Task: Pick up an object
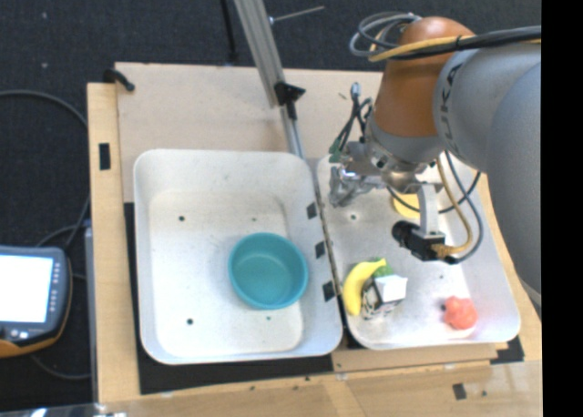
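Observation:
My gripper point(346, 186) hangs over the upper left part of the right bin point(492, 269), close to the divider between the bins. A yellow banana point(357, 282) lies below it at the bin's front left, touching a small white and dark boxy item point(386, 293). A red-pink lump point(460, 312) rests at the front right. A pale yellow thing point(406, 200) peeks out from under the arm, mostly hidden. A teal bowl point(267, 269) stands upright in the left bin point(173, 188).
A slanted metal post point(264, 51) rises from the bench behind the bins. A black connector with cables point(421, 239) hangs off the arm over the right bin. A screen device point(27, 295) sits off the bench at the far left.

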